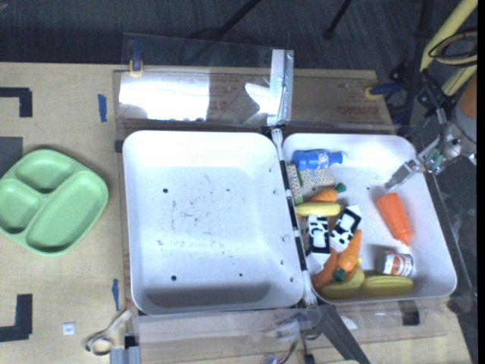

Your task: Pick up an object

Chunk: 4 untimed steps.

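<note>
The arm [471, 120] was cut off by the right edge, little more than its wrist showing. The gripper [399, 176] was small and blurred, so the set of its tips could not be read. Left and below it, a heap of toys [333, 237] overlapped, each hiding parts of others; the black-and-white piece [333, 232] could not be identified. The label on the small can [398, 265] below the gripper was too small to read.

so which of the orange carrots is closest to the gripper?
The lone carrot lying apart at the right bin's right side, just below the gripper. The other two sit in the pile along the divider.
</note>
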Each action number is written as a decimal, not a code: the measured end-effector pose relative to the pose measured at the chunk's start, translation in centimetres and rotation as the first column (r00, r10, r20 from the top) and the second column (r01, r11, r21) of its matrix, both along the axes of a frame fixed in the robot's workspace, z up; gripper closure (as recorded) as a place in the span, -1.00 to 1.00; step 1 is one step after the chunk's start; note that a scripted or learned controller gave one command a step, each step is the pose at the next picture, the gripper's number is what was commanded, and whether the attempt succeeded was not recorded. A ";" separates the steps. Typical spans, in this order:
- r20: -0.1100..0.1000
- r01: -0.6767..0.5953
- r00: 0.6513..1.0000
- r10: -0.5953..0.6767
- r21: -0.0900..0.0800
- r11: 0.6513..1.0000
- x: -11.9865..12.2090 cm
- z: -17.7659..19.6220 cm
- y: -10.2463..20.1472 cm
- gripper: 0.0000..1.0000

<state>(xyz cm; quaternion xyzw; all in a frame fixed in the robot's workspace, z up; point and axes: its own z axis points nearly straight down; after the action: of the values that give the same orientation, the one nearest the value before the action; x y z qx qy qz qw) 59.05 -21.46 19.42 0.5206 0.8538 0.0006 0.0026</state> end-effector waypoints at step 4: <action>0.006 -0.201 0.980 0.201 -0.001 0.980 -6.0 -9.6 -0.8 1.00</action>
<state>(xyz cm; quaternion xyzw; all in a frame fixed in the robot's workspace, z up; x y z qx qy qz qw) 53.05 -22.29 9.82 0.4316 0.9020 0.0022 0.0053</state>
